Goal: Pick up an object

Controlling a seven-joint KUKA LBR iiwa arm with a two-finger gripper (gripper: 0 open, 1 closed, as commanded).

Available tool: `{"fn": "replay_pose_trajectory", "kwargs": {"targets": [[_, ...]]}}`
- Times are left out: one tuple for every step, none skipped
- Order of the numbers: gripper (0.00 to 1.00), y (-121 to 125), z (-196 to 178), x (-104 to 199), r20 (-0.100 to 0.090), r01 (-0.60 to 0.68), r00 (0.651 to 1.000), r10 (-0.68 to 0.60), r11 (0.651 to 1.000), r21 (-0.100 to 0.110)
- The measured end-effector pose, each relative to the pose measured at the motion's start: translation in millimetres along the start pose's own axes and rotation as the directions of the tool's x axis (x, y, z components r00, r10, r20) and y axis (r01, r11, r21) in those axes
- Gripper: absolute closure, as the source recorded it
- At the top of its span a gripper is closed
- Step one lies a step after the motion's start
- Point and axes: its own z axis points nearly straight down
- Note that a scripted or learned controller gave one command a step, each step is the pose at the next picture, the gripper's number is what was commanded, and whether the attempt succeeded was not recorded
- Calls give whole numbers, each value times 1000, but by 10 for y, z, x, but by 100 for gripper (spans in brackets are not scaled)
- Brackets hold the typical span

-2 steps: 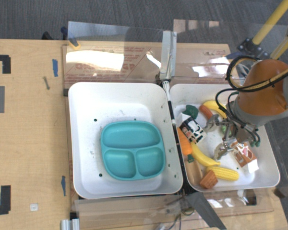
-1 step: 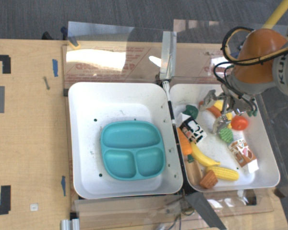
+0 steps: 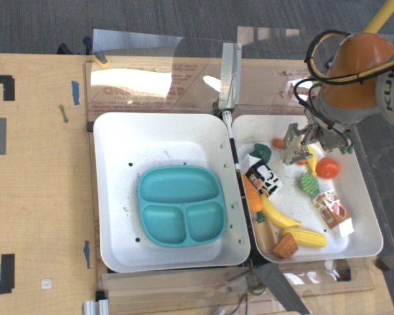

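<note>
Camera view: the tabletop point(image 3: 33, 176) carries two shallow white bins side by side. The left bin point(image 3: 111, 176) sits at centre frame and holds a teal divided plate point(image 3: 181, 204), lying flat with three compartments.

The right bin point(image 3: 364, 202) occupies the lower right of the frame and holds a scatter of toy foods. A dark green piece point(image 3: 261, 152) lies near its upper left corner. Below it, a black-and-white printed item point(image 3: 262, 176) rests beside an orange carrot-like piece point(image 3: 252, 196) along the divider. A yellow banana point(image 3: 278, 214) lies further down, with a corn cob point(image 3: 306, 236) and a brown block point(image 3: 285, 245) near the bin's lower edge. A green ridged piece point(image 3: 308, 184), a red-orange tomato point(image 3: 327, 168) and a small carton point(image 3: 333, 211) lie on the right side.

The arm point(image 3: 354, 71) enters from the upper right. The gripper point(image 3: 301, 148) hangs over the upper part of the right bin, just beside a yellow piece point(image 3: 311, 155) and the tomato. The fingers appear spread, with nothing visibly between them, though clutter makes this hard to confirm.
</note>
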Motion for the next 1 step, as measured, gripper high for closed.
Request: {"fn": "replay_pose_trajectory", "kwargs": {"targets": [[0,10,22,25,-12,1,1000,-1,1000,-5]]}}
